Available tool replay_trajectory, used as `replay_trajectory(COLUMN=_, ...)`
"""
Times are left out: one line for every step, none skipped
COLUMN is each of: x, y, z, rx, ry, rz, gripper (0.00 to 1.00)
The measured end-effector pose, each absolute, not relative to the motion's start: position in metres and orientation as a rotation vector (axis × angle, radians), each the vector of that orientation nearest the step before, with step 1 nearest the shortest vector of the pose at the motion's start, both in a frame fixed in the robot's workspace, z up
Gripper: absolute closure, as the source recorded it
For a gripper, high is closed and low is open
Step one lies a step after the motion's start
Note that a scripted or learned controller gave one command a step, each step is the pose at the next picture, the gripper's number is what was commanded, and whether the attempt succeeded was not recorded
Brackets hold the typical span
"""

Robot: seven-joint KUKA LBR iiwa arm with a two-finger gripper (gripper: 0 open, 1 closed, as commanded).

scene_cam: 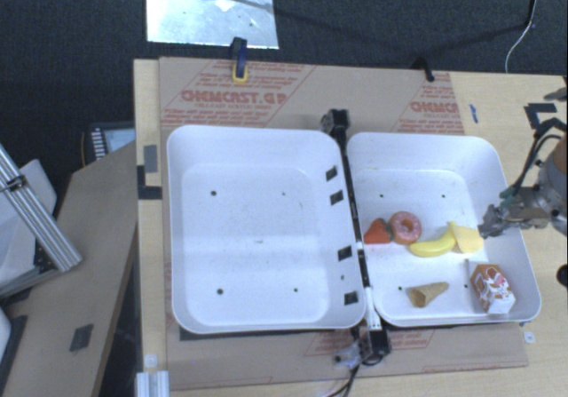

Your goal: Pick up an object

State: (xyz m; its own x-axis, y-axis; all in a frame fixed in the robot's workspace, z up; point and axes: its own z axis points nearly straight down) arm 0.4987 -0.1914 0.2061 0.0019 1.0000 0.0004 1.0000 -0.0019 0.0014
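The nearest candidate is the pale yellow wedge-shaped block, lying in the right-hand white bin toward its right wall and touching the tip of the curved yellow toy banana. Just left of the banana sit a pink ringed doughnut and a red strawberry-like piece, pressed close together; a tan cone and a small red-and-white carton lie nearer the front rim. The risk, as I judge it, is crowding: a descent on the wedge could catch the banana as well, nudging both aside or pinching two things so neither seats. The bin wall is close too, and could foul one side of the tool. The gripper hangs just beside the wedge's right edge, reaching in low from the right; whether it is spread or closed cannot be told, and nothing is visibly held.
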Motion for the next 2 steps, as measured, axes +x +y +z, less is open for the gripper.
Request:
replay_trajectory(x=0.4866, y=-0.1457, z=0.1904, rx=2.215, ry=2.230, rz=0.001, gripper=1.00)
replay_trajectory(x=0.4869, y=-0.1483, z=0.1911, rx=2.217, ry=2.224, rz=0.001, gripper=0.00)
